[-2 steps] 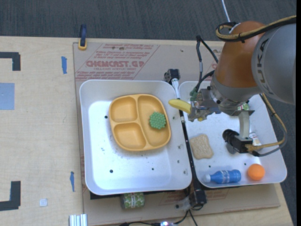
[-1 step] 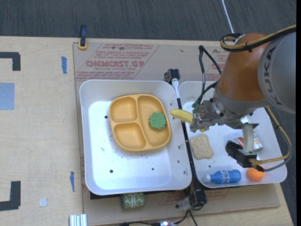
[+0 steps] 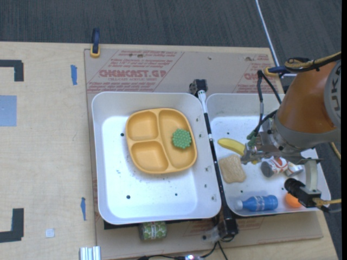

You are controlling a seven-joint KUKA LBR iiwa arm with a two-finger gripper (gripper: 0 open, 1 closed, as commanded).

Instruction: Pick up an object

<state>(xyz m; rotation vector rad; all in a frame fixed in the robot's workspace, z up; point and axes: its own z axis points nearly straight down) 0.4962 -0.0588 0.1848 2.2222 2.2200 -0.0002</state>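
My gripper [image 3: 254,155] hangs low over the middle of the right bin [image 3: 238,108]. Just left of it lies a yellow banana [image 3: 231,145]. A tan, rough-surfaced block [image 3: 232,169] sits below the banana, close to the gripper's lower left. Right under the wrist lie a grey lump [image 3: 267,169] and a white and red object [image 3: 282,166], both partly covered by the arm. A blue bottle [image 3: 259,203] lies on its side near the bin's front edge, and a small orange thing [image 3: 291,201] peeks out beside it. I see nothing between the gripper's tips.
The left bin [image 3: 108,161] holds a yellow divided plate [image 3: 146,129] with a green knobbly ball [image 3: 182,138] in its right compartment. A green can [image 3: 154,231] lies on the bench in front of that bin. The ridge between the bins runs just left of the banana.
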